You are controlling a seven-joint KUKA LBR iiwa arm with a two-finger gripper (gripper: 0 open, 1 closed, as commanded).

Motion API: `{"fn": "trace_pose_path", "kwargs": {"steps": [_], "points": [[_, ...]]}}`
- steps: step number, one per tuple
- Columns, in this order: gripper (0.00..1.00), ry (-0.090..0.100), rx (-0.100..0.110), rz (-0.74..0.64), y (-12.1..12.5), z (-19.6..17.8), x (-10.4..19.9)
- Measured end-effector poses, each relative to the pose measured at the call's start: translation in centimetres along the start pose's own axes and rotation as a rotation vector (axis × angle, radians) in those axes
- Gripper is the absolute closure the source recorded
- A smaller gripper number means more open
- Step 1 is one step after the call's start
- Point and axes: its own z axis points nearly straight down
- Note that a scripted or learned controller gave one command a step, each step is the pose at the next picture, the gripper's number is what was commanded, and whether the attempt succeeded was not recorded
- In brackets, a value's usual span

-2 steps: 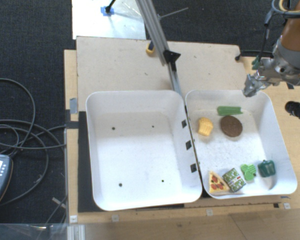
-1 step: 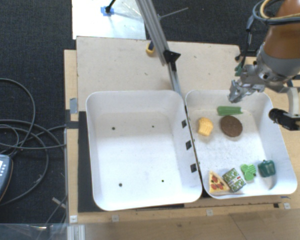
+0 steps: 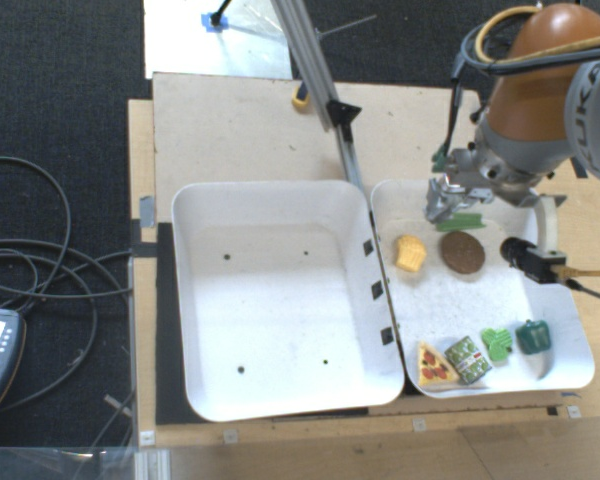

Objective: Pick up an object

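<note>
The arm reaches over the far part of the right bin, its gripper low above the bin floor near the far edge. A flat green piece lies just beside the gripper's tip, on its near side; whether the two touch cannot be told, and nothing shows between the fingers. Whether the fingers stand apart or together cannot be told from this slant.

Step in hand, as judged: the approach or the closing on a target, with no grasp yet confirmed. The next move calls for the fingers to straddle one object squarely, close on it, and lift straight up.

The left bin holds no candidates. In the right bin, largest to smallest:
- brown disc, flat, round, at mid-bin just nearer than the green piece;
- pizza-slice toy, at the near edge;
- yellow block, close to the left wall;
- patterned green box, touching the pizza slice;
- dark green pepper toy, towards the near right corner;
- light green toy, between box and pepper.
</note>
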Motion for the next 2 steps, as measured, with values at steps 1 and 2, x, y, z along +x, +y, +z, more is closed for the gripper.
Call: {"fn": "trace_pose_path", "kwargs": {"steps": [1,2], "points": [[1.00,0.001,-0.002,-0.001,-0.8,1.2,5.3],[1.00,0.001,-0.002,-0.002,-1.9,1.1,11.3]]}}
